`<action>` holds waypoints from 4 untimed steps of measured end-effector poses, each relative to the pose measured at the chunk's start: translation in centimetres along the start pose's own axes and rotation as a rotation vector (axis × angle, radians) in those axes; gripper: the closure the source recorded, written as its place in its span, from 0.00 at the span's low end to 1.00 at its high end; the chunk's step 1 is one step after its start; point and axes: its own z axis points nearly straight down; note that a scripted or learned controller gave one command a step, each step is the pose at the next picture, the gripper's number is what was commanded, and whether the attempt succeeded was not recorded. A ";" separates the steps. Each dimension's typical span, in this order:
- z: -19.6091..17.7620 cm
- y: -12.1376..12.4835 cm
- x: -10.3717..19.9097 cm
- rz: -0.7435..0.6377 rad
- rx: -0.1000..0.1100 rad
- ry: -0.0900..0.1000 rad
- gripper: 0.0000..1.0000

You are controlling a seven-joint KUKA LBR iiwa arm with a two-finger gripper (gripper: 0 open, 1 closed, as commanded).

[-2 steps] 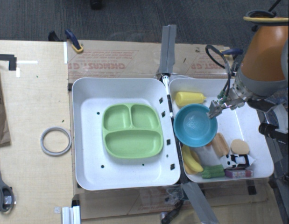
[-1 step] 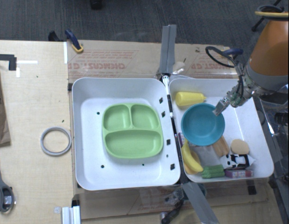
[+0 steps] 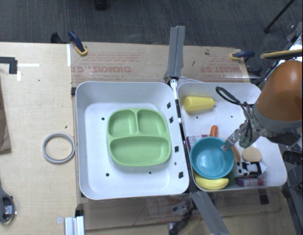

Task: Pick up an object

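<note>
The right bin (image 3: 224, 88) holds a blue bowl (image 3: 211, 158), a yellow corn-shaped piece (image 3: 198, 103), a yellow banana (image 3: 211, 183) at the front wall, a small orange carrot (image 3: 213, 130), a tan rounded piece (image 3: 251, 154), a black-and-white item (image 3: 249, 168) and a purple item (image 3: 249, 181). My gripper (image 3: 234, 141) hangs low over this bin at the bowl's right rim, between the bowl and the tan piece. I see nothing held in it. The grey arm with its orange band (image 3: 286, 89) covers the bin's right side.
The left bin (image 3: 87, 146) holds a green divided plate (image 3: 139, 136). A grey ring (image 3: 58, 147) lies on the bench to the left, with scissors (image 3: 3, 204) at the front left corner. A black cable (image 3: 228, 96) loops above the gripper. Clamps sit along the bench's back edge.
</note>
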 end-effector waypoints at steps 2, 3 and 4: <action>-0.7 0.5 -0.1 -0.103 -0.003 -0.007 1.00; -0.3 1.9 0.0 -0.253 -0.006 -0.012 1.00; -0.1 1.8 0.4 -0.257 -0.001 0.000 0.00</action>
